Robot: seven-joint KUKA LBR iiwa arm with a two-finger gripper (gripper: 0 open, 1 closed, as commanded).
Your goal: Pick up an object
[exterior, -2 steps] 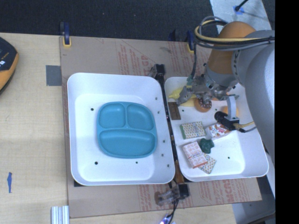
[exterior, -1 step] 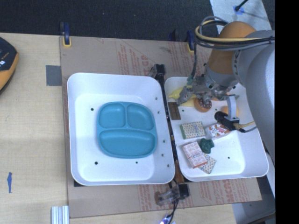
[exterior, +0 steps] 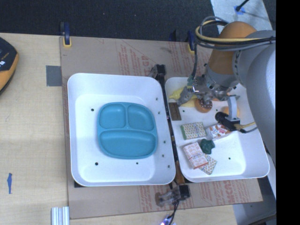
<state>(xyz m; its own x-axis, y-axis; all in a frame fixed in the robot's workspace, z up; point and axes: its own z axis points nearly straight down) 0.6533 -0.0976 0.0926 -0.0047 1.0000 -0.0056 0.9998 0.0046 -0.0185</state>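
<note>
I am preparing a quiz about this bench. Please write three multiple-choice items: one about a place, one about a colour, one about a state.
1. The divided plate lies in:
A. left bin
B. right bin
C. the bench

2. The plate's colour:
A. red
B. blue
C. yellow

3. The plate's compartments are:
A. full of packets
B. stacked
C. bare

Key:
1 A, it sits in the left bin.
2 B, it is light blue.
3 C, the small packets lie in the right bin, under the pincer.

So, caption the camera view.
Gripper low over right bin clutter; blue tray in left bin.
</note>
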